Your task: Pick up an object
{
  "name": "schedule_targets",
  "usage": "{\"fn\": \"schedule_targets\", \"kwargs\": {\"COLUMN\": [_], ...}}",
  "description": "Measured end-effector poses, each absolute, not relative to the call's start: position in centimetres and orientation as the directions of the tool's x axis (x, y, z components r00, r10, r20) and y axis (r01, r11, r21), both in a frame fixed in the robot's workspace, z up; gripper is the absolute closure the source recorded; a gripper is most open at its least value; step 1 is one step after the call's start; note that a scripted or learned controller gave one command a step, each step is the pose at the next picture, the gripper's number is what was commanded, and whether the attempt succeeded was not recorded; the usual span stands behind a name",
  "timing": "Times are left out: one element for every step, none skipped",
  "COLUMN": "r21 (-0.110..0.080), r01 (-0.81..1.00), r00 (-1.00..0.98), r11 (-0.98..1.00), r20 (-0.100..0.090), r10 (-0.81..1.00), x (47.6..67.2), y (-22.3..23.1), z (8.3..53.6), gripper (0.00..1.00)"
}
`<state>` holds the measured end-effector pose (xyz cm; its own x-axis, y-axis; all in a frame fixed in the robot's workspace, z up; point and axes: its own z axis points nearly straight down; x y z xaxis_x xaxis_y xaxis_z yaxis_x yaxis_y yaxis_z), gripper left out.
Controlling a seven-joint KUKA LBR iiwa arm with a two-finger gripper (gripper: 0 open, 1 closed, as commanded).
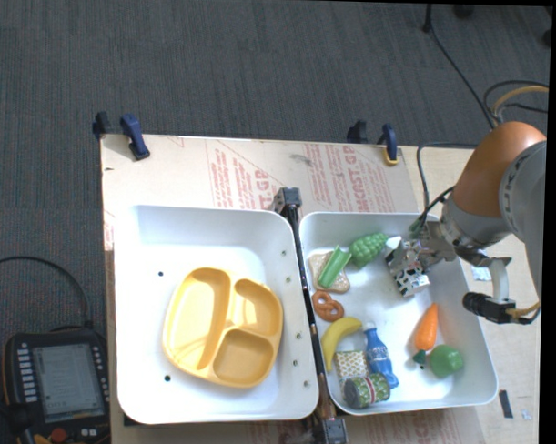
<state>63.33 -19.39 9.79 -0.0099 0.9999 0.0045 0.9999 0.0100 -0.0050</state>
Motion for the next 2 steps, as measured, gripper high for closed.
{"fn": "schedule_targets", "kwargs": {"r21": [0.001,-0.002], "r01": [1.000,1.000], "r00": [-0.004,-0.007], "r11": [0.004,0.007], "r20": [0.001,0.001], "r10": [1.000,1.000], "x": [59.54,59.51], "y": [-14.13,-14.10], "z": [20.80,21.65], "gripper": [1.00,1.00]}}
